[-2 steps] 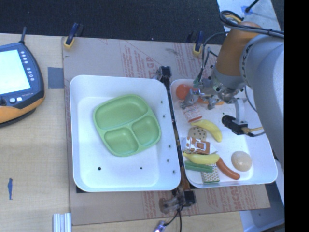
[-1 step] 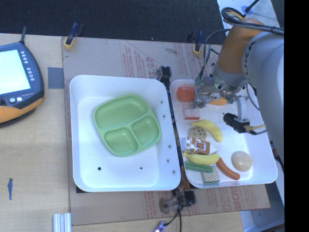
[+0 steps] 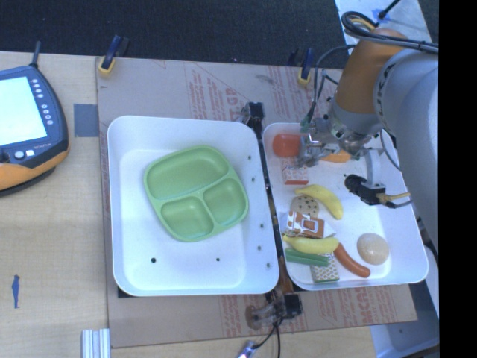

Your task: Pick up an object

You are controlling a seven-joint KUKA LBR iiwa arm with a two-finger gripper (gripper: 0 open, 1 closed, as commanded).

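Red and round, a tomato-like toy [image 3: 285, 145] sits at the right bin's [image 3: 402, 215] far left corner, its right side cut off by the gripper [image 3: 313, 152] just beside it; the wrist's clutter hides the gripper's state; nearby lie bananas [image 3: 322, 198], partly overlapping cartons [image 3: 304, 216]

Left bin [image 3: 127, 200] roomy — right bin [image 3: 406, 237] cluttered
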